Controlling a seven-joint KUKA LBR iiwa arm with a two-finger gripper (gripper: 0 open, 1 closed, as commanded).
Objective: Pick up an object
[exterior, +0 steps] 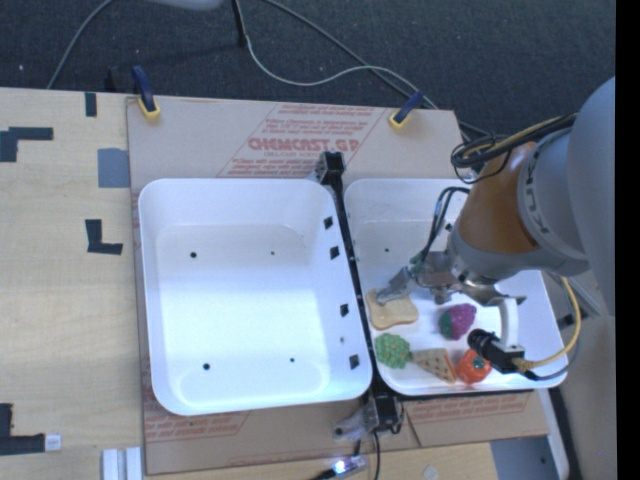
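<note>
The left bin (240, 288) is smooth white plastic with rounded corners, well left of the gripper (396, 286). In the right bin (385, 208), the gripper's metal fingers reach the flat tan toast slice (392, 313); whether they are spread or closed cannot be told. Below them lie bumpy green broccoli (392, 349) and a cheese wedge (434, 363); rightward, purple grapes (458, 319) and a glossy tomato (472, 367).
</note>
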